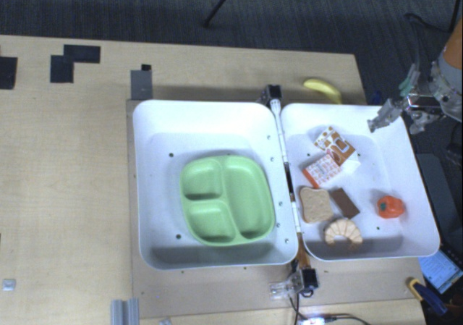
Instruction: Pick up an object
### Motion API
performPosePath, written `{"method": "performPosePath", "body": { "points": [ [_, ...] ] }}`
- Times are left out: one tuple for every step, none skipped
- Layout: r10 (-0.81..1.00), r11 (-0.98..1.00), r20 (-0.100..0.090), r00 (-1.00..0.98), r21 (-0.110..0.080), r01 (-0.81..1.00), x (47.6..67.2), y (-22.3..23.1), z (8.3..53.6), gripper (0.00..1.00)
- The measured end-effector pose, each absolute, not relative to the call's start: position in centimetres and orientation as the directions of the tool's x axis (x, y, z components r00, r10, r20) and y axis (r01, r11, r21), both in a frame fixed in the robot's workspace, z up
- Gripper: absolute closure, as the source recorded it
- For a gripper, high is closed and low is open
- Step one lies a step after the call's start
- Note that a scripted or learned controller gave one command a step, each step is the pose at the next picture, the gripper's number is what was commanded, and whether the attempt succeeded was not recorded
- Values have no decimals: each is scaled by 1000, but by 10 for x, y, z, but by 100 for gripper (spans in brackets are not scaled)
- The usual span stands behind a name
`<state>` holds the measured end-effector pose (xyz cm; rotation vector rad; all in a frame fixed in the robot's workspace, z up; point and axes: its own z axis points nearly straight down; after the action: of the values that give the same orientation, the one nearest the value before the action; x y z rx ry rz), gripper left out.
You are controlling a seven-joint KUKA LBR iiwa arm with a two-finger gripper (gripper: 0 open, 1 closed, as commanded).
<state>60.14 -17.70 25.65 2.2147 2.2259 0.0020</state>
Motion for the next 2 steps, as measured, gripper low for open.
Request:
{"method": "performPosePath", "body": {
  "points": [
    [1000, 2, 0, -2, -1, 1000, 573, -206, 131, 0],
    [1000, 3, -1, -3, 5, 1000, 544, -168, 86, 0]
  ]
}}
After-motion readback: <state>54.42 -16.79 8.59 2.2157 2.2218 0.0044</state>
